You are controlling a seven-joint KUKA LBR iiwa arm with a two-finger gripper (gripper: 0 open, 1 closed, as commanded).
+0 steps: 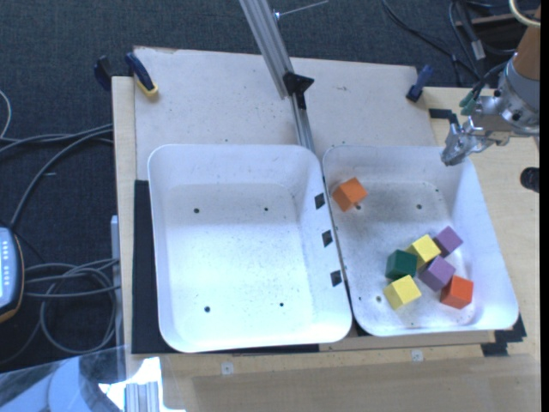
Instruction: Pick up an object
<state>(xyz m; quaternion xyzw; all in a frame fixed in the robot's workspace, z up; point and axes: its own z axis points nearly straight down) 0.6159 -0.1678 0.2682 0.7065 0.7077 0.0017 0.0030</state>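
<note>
Blocks (426,269), small matte cubes, clustered; orange cube (348,194) apart.

A wooden desk (223,93) sits on dark carpet (51,24). Blue clamps (141,74) grip its back corners. A metal pole (273,45) leans across the back. Black cables (60,290) loop on the floor at the left and the top right.
</note>
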